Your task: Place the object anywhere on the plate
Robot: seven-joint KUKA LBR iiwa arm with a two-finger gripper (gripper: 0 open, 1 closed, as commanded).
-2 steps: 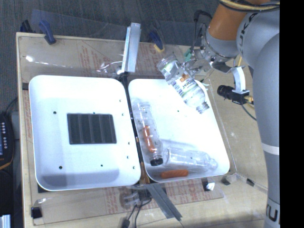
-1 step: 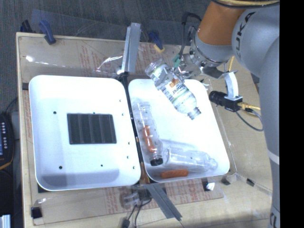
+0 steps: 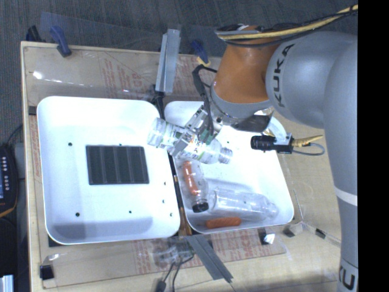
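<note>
A dark grey ribbed plate lies flat in the middle of the left bin. A clear plastic bottle with a green-marked label hangs slantwise over the rim between the two bins. One end of it reaches over the left bin and its capped neck points into the right bin. My gripper comes down from the right and is shut on the bottle's middle. The bottle is to the right of the plate and apart from it.
In the right bin lie a small bottle with orange contents and a black cap, a large clear bottle and an orange stick-shaped item. A grey metal bar stands behind the bins. The arm covers the right bin's far part.
</note>
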